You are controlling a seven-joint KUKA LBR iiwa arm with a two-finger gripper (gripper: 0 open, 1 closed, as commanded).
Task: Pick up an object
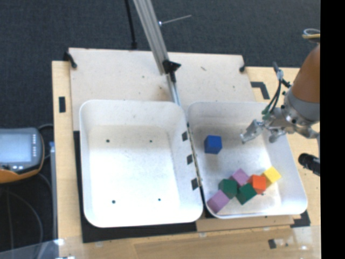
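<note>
**Claw hangs over the right bin, blocks below**

The gripper (253, 131) hovers above the right bin (288, 198); whether it is open or closed cannot be told. The blue cube (213, 144) sits just to its left. Nearer the front huddle purple (240, 177), green (228, 187), orange (259, 183) and yellow (272, 175) blocks.

claw (260, 133) extended leftward, arm angled down

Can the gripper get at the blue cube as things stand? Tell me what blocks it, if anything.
Probably yes. The blue cube sits alone on the right bin's floor, apart from the other blocks near the front. The gripper hangs just to its right, with nothing between them.
</note>
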